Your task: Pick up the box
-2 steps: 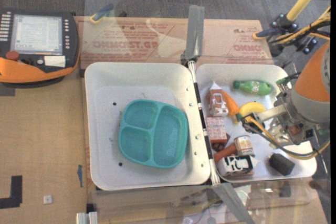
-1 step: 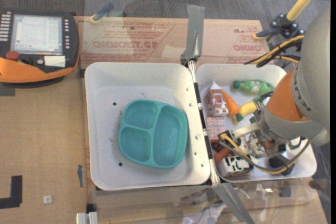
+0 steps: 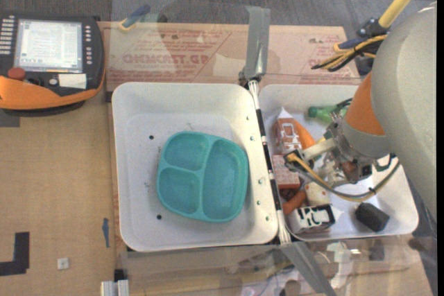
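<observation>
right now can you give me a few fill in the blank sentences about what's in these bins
1. The teal divided plate lies in the ____ bin in the camera view.
2. The plate has ____ compartments.
3. The arm's orange band hangs above the ____ bin in the camera view.
4. The small black block lies near the right bin's ____ corner in the camera view.

Missing words: left; three; right; lower right

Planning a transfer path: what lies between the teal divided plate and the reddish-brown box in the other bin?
In the camera view, only the two bins' adjoining white rims separate the teal divided plate from the reddish-brown box.
</observation>
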Controlling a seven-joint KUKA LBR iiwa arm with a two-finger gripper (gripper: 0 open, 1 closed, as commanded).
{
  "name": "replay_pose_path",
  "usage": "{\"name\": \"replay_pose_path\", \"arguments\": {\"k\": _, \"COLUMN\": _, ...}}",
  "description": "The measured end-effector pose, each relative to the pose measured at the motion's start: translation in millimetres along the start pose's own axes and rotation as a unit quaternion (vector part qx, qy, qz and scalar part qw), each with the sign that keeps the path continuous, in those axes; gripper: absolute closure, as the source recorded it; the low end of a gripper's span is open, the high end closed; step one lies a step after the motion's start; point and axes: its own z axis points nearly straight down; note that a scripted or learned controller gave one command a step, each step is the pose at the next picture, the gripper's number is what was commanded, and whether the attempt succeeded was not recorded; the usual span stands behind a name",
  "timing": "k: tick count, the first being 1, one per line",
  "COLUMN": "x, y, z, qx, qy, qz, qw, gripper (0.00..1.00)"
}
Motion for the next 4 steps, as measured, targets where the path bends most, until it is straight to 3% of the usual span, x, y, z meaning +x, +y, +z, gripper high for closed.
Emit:
{"name": "replay_pose_path", "arguments": {"k": 1, "x": 85.4, "y": 25.1, "z": 0.8, "qx": 0.001, "qy": -0.001, "qz": -0.013, "qw": 0.9999, "gripper": 1.00}}
{"name": "replay_pose_path", "arguments": {"k": 2, "x": 84.9, "y": 24.4, "z": 1.9, "qx": 0.002, "qy": -0.002, "qz": -0.013, "qw": 0.9999, "gripper": 0.00}}
{"name": "replay_pose_path", "arguments": {"k": 3, "x": 40.5, "y": 9.1, "z": 1.1, "qx": 0.002, "qy": -0.002, "qz": 0.021, "qw": 0.9998, "gripper": 0.00}}
{"name": "replay_pose_path", "arguments": {"k": 4, "x": 42.4, "y": 7.9, "z": -10.1, "qx": 0.002, "qy": -0.001, "qz": 0.019, "qw": 0.9998, "gripper": 1.00}}
